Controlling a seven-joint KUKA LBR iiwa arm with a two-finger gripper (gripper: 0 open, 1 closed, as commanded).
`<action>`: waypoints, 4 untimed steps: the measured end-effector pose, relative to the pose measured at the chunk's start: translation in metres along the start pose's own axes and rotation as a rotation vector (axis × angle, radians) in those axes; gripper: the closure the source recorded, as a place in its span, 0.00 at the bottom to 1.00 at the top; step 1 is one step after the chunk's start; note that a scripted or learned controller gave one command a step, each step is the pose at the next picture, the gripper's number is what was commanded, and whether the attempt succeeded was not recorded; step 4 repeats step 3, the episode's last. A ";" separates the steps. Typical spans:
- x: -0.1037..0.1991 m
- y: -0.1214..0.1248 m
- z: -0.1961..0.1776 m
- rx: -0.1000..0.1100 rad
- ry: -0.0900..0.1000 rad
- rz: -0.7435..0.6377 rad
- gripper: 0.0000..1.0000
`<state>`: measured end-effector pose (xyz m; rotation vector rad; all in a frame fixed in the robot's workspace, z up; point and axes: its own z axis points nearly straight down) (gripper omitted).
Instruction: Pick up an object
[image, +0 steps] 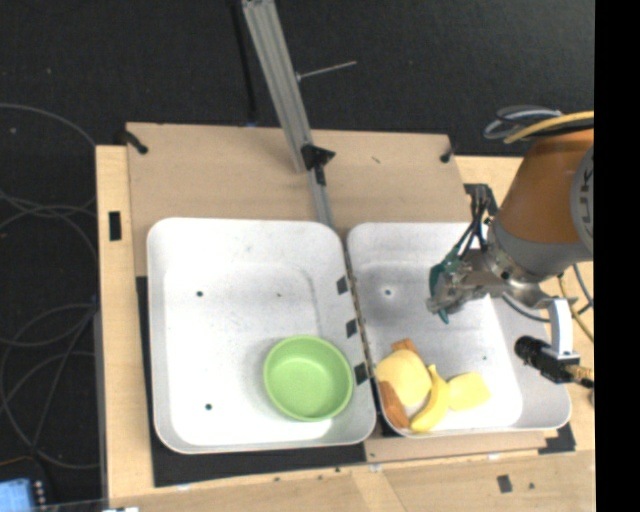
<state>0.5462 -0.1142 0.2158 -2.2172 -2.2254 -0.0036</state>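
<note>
Over on the left, the left bin (200, 260) holds a green bowl (308, 376) near its front right corner, sitting upright and well away from the arm. Across the divider, the right bin (400, 250) has a small heap of yellowish objects (430, 388) at its front edge: a rounded pale piece with a brownish rim, a curved banana-like piece leaning against it, and a paler lump touching that on the right. I cannot tell exactly what each one is. Further right and a little behind the heap, the gripper (443, 300) hangs over bare bin floor, pointing down, with nothing visible between its tips; whether it is spread or pinched I cannot tell from here. The grey arm (545, 215) with its orange band fills the right side behind it. My reading is that this is the approach step, with no object taken yet. The heap looks like the nearest candidate, so the next move would call for shifting toward the front of the bin and lowering onto one piece, and the pieces touching each other could make a clean grasp awkward.
</note>
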 end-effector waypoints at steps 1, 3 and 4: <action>0.061 0.004 -0.006 -0.001 0.001 -0.006 1.00; 0.159 -0.002 -0.005 0.002 0.000 -0.004 1.00; 0.159 -0.002 -0.005 0.002 0.000 -0.004 1.00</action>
